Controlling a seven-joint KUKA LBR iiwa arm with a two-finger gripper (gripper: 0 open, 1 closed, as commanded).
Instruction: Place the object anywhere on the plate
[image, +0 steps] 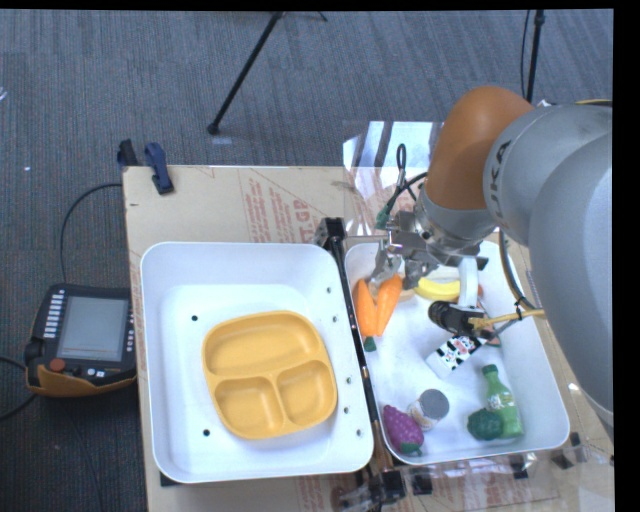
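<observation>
Over the right bin (556, 420), the gripper (394, 272) sits at the 11 o'clock corner, directly above the carrot (374, 306). Its fingers (384, 266) appear slightly spread, their tips at the carrot's upper end; whether they pinch it cannot be determined. The carrot lies against the bin's left wall, apparently not lifted. The yellow plate (269, 373) rests in the left bin (160, 290), at 9 o'clock from the carrot, with all three compartments bare. Judged status: early stage. Grasp unconfirmed; lift, transfer across the dividing walls and release onto the plate remain outstanding.
</observation>
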